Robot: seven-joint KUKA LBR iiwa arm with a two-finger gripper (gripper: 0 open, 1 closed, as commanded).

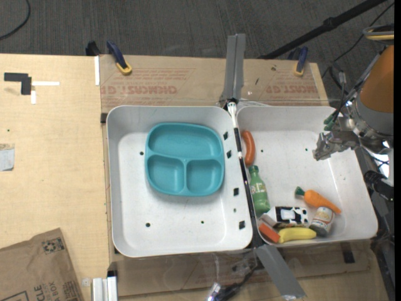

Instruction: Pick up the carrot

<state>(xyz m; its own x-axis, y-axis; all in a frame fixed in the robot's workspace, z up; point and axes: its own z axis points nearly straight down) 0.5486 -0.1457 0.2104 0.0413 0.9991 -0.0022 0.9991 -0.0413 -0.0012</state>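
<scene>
Arm parked over the right bin, carrot not yet picked.

We saw the gripper (pixel 324 148) hanging near the right bin's (pixel 285 119) far-right side, well apart from the carrot (pixel 318 199), nothing visibly between its tips; whether it was released or clenched we could not tell at this slant. The carrot lay flat on the bin floor toward the near-right corner, green top pointing left, just beside a small jar (pixel 322 219) and close to a banana (pixel 296 234) and a black-and-white toy (pixel 289 215). A green bottle (pixel 257 190) and a sausage (pixel 248 147) lay along the divider wall. The left bin (pixel 125 187) held a teal divided plate (pixel 185 159). We judged the approach still ahead; the crowding by the jar would likely make a clean pinch tricky.
</scene>
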